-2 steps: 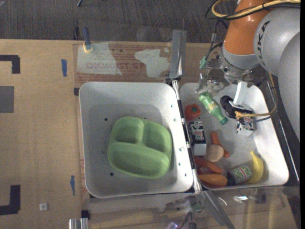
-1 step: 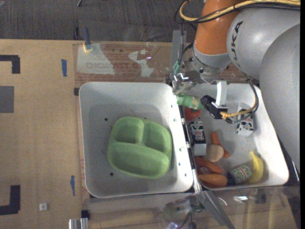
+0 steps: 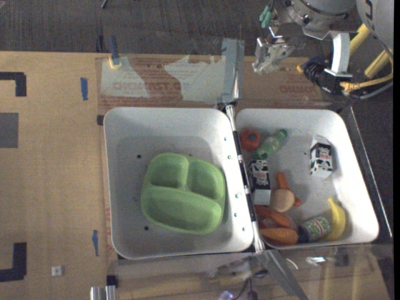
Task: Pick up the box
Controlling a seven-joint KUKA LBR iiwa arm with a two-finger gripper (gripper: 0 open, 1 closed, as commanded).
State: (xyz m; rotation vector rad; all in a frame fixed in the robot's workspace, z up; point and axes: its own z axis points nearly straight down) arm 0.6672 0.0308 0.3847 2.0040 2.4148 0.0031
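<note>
Our gripper (image 3: 270, 50) hangs beyond the right bin (image 3: 359, 167), fingers narrow and empty; the milk carton (image 3: 321, 158) lies inside, unobstructed.

green plate (image 3: 183, 192) – left bin (image 3: 119, 167), banana (image 3: 337, 219)

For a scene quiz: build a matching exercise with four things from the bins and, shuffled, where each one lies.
Things:
1. green plate
2. banana
3. milk box
4. tomato

Places:
A. right bin, near-right corner
B. right bin, far-left corner
C. middle of the left bin
D. right bin, by the right wall, apart from the other items

Pairs: 1-C, 2-A, 3-D, 4-B
</note>
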